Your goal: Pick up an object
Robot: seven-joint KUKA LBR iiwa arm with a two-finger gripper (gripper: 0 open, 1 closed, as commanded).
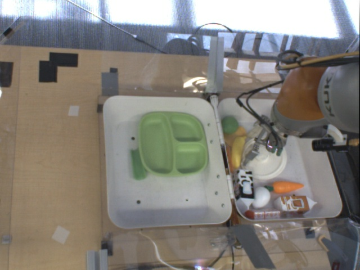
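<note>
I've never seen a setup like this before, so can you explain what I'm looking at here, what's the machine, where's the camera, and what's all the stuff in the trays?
This is one picture from a camera fixed above a wooden bench, looking down at a slant. The big grey machine with the orange band, coming in from the right, is a robot arm. At its tip is a two-finger gripper, its hand for picking things up.

Two shallow white bins sit side by side. The left bin holds a green divided plastic plate and a small green stick-shaped piece beside it. The right bin holds toy food: a green round piece, a yellow banana, an orange carrot, a white egg, a brown carton and a white round dish.

The gripper hangs over that dish. I cannot tell whether it holds anything.
</note>
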